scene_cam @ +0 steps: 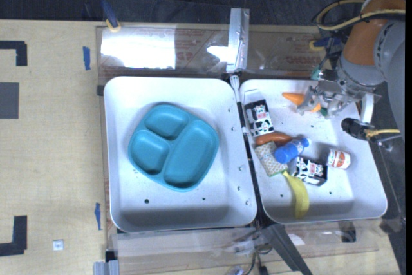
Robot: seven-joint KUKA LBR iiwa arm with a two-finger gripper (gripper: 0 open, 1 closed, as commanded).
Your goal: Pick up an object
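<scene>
Pincer (320, 102) is being held low beside the small orange carrot-shaped toy (293, 98), at the far edge of the right white bin (360, 193); its state cannot be told. Nothing is being lifted yet.

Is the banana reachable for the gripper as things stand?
Probably yes. The banana lies at the near edge of the pile in the right bin, with nothing on top of most of it; only its upper end touches the cow-print carton. The gripper sits over the same bin.
</scene>
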